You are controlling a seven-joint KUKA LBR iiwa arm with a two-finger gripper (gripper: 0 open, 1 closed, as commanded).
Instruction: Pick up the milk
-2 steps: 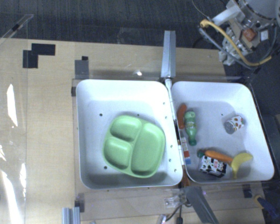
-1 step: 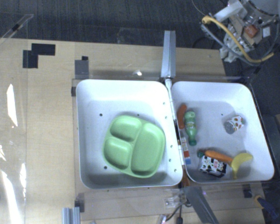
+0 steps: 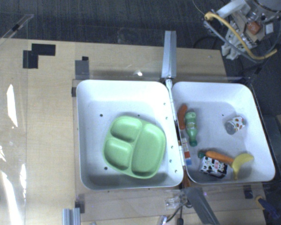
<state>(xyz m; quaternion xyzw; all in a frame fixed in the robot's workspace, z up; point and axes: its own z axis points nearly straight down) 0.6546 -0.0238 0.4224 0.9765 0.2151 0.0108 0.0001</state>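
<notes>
Item 1. Tabletop: pale wood, carrying two shallow white bins side by side with a metal divider post between them at the far edge.

Item 2. Left bin: holds one green sectioned tray, lying flat and slightly skewed toward the near right corner.

Item 3. Right bin: holds the small items, loosely scattered as if tipped in, not arranged.
- Milk: small carton with a black-and-white cow pattern, lying on its side near the bin's near wall, left of centre. A carrot lies just beside it on the far side, apparently touching; a banana lies near its right end.
- Green bottle: lying lengthwise by the left wall, with an orange-red piece just beside it against the wall.
- Small patterned cup: on its side, well apart from the rest, toward the right.

Item 4. End effector: at the far right of the scene, raised beyond the right bin's far edge amid yellow and black cabling. Nothing is seen in it. Whether it is apart or together: cannot tell.

Assessment: pick not yet begun. The crowding carrot probably favours gripping the carton across its free sides.
</notes>
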